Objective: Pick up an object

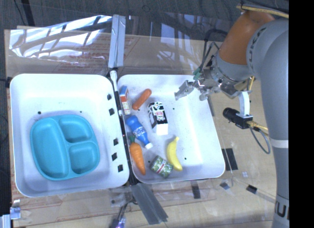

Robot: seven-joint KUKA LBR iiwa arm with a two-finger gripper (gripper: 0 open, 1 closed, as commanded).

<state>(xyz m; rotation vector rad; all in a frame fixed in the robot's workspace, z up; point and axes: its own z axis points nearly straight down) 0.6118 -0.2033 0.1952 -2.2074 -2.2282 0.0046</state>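
Observation:
My gripper (192,93) hangs over the upper right part of the right bin (206,139), open, with nothing between its fingers. Left of it and below lie several objects: an orange sausage-shaped toy (142,98), a black-and-white milk carton (158,116), a blue bottle (137,131), a yellow banana (172,153), an orange carrot (138,157), a green can (161,166) and a small red-and-white carton (124,99). The milk carton is the closest, roughly a hand's width to the lower left of the gripper.
The left bin (24,94) holds a blue divided plate (66,146). A metal divider (117,40) runs between the bins at the back. The arm's grey body and orange band (240,31) fill the upper right, with cables beside the right bin.

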